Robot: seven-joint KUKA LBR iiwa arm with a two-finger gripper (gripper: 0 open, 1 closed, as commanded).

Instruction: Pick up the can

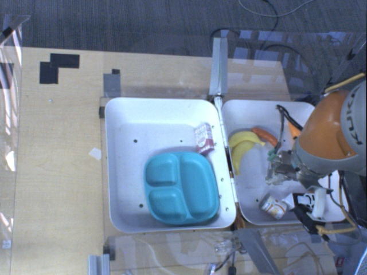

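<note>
Silver and lying on its side, the can [273,205] is seen near the right bin's [249,213] front edge. The gripper [279,169] is held just above it, so the approach step is judged underway; a descent onto the can is called for next. Its state cannot be told, the wrist hiding much.

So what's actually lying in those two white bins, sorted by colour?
Blue: 1, the divided plate
Yellow: 1, the banana
Orange: 1, a carrot-like piece
Red and white: 1, a small packet
Pale with orange end: 1, the can
Total: 5
</note>
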